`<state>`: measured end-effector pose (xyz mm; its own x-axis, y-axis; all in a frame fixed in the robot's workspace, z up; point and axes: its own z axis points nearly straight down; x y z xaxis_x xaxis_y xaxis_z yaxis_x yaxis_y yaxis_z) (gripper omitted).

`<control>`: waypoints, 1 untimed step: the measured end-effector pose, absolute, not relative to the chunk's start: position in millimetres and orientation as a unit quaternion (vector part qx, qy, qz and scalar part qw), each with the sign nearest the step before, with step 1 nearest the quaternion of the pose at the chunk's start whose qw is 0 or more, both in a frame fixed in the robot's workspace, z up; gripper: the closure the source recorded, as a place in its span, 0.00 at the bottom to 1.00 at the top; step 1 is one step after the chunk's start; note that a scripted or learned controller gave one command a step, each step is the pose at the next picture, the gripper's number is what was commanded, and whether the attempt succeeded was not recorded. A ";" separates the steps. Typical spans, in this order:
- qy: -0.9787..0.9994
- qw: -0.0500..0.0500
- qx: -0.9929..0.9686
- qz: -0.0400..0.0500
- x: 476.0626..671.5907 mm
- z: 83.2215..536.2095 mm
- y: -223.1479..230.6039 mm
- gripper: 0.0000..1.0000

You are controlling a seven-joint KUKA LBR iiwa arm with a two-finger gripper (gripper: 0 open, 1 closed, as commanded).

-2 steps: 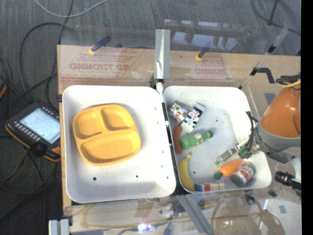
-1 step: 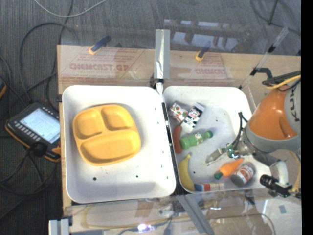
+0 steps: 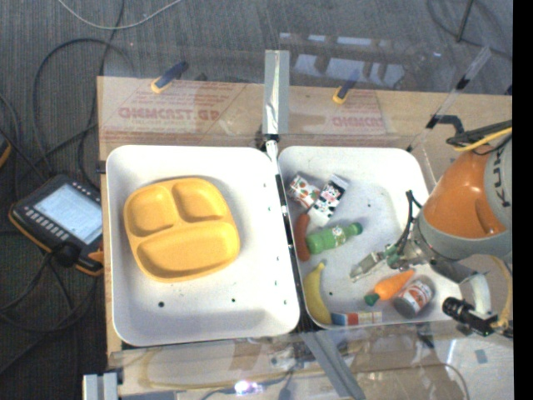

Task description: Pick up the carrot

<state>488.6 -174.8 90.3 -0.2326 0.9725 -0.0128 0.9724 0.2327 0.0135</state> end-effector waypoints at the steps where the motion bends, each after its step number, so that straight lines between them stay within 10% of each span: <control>1: 0.795 0.001 0.606 0.007 491.2 89.9 -214.4 0.00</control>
<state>491.2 -214.4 89.9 -0.2653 0.9641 0.0072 0.9641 0.2652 0.0123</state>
